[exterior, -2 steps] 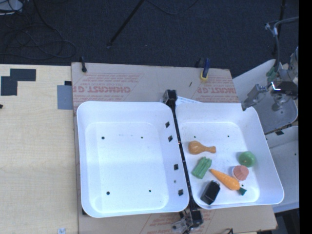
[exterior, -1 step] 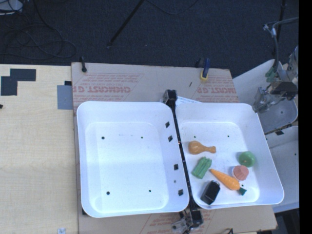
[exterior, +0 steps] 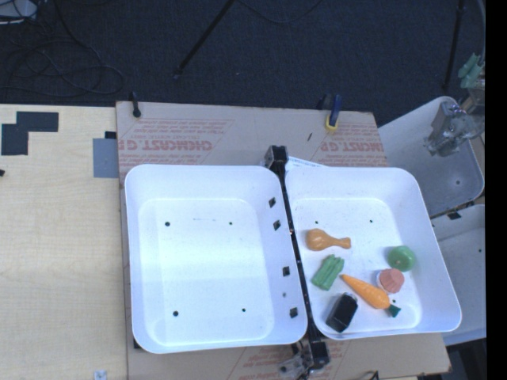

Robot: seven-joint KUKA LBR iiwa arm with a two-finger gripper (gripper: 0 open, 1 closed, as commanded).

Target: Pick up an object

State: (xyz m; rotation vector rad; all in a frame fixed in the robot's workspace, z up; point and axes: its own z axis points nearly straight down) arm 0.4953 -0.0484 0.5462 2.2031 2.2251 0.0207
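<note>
End effector (exterior: pixel 450 133): upper right, outside the bins, well apart from all items; whether open or closed cannot be told. Right bin (exterior: pixel 428 212) contents: orange drumstick-shaped toy (exterior: pixel 326 241), green ridged piece (exterior: pixel 328 272), orange carrot (exterior: pixel 367 291), pink round item (exterior: pixel 390 280), green round item (exterior: pixel 402 257), black block (exterior: pixel 342 313). Left bin (exterior: pixel 142 212): white.

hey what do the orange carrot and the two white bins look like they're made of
Carrot: probably moulded plastic, a toy; uniform saturated orange with a smooth, slightly glossy skin and a small green tip. Left bin and right bin: likely thin formed plastic; plain white, smooth, rounded corners, soft sheen. Rubber or foam for the carrot can't be ruled out.
</note>
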